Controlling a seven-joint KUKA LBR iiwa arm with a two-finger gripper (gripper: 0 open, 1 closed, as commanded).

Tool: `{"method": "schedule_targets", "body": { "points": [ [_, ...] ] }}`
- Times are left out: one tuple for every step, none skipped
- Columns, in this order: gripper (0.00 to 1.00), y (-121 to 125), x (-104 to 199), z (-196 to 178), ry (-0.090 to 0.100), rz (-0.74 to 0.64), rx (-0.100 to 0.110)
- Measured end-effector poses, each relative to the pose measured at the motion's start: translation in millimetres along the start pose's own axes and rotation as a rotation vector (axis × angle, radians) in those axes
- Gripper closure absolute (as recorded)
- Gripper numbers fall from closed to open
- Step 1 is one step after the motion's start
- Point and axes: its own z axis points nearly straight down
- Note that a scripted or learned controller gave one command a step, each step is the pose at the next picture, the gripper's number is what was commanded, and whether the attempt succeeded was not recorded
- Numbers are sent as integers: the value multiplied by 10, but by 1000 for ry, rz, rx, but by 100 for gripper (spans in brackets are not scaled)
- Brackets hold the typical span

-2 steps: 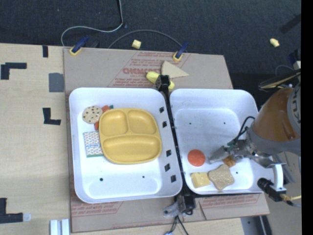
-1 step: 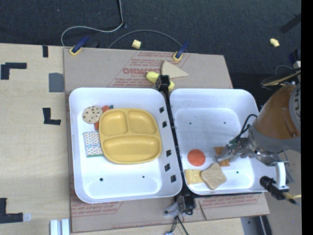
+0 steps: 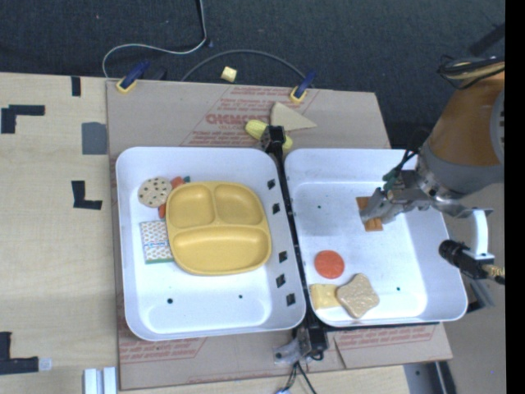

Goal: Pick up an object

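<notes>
I have the gripper [image 3: 376,212] low in the right bin [image 3: 435,302], near its far right corner, fingers pinched on a small orange block [image 3: 371,217]. A red disc [image 3: 330,263] and a bread slice [image 3: 358,295] lie by the near edge.

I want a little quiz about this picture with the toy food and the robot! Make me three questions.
1. True or false: the yellow plate lies in the left bin.
2. Which lies nearest the bread slice? A cookie B red disc C yellow clamp
3. Fill in: the gripper hangs over the ___ bin.

Key: 1 true. 2 B. 3 right.
</notes>
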Motion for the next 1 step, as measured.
{"method": "schedule_targets", "body": {
  "points": [
    [100, 136, 641, 213, 3, 2, 16]
  ]
}}
